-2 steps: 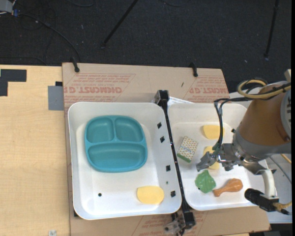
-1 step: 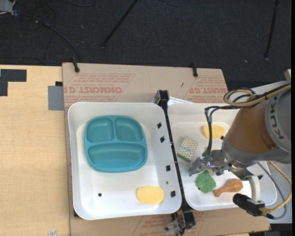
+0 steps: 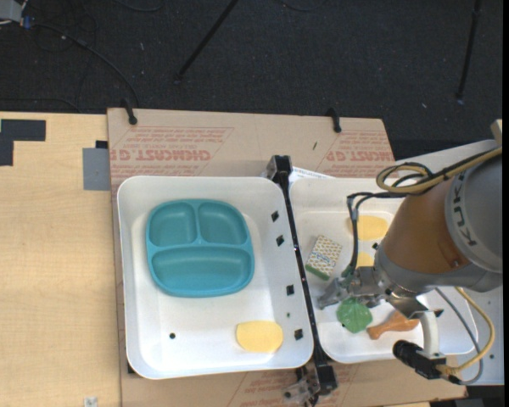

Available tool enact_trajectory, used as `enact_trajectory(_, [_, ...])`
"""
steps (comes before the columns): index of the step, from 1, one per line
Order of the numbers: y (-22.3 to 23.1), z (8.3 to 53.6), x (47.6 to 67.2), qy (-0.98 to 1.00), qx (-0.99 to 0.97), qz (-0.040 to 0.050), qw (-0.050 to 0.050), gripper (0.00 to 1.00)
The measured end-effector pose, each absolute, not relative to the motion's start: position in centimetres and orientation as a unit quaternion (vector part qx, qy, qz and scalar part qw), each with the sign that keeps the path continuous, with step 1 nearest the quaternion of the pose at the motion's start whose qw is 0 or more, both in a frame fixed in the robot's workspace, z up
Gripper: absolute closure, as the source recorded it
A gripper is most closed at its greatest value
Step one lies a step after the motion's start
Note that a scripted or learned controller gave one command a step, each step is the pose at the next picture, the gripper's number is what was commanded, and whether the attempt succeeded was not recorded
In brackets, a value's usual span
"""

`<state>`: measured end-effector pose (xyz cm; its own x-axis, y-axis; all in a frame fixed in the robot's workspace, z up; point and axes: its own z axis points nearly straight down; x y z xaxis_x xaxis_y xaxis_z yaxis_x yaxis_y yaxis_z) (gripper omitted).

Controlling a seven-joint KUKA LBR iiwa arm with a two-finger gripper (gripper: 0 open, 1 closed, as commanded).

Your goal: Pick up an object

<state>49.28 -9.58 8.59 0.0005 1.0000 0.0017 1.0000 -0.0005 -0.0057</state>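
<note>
Down in the right-hand shallow white bin point(image 3: 322, 195), the grey arm with its orange band point(image 3: 428, 227) comes in from the right, and the metal two-finger gripper point(image 3: 343, 291) sits low over the bin's floor. Can't honestly tell how far apart its tips are, and I don't see anything pinched in there, so no claim on that.

Just below the gripper, practically touching it, is a small round green object point(image 3: 354, 316), looks like soft plastic. Right of that green piece lies an orange stick-like thing point(image 3: 392, 326), partly under the arm. Up and to the left of the gripper there's a small patterned card-like packet with a green edge point(image 3: 324, 255), tilted; whatever is printed on it is too small to read. Further up, behind the gripper, a pale yellow round piece point(image 3: 372, 227) peeks out, half hidden by the arm and a black cable point(image 3: 354, 227) looping across it.

Readable writing: the brown cardboard sheet point(image 3: 178, 147) under both bins has red print, upside down from this angle, looks like "CHEMCREST G.P." twice, though I'm not sure of every letter.

Well off to the gripper's left, past the black divider strip point(image 3: 290, 253), the left white bin point(image 3: 136, 312) holds a teal three-compartment plastic plate point(image 3: 199, 248) and a flat yellow oval piece point(image 3: 259, 336) near its front edge.
</note>
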Motion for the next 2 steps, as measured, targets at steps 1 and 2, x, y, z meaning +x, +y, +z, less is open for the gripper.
enact_trajectory(1, [-9.7,9.8,49.3,-0.705,-0.709,0.0010,0.002,1.00])
enact_trajectory(2, [-9.9,14.2,48.6,-0.706,-0.709,0.0002,0.001,1.00])
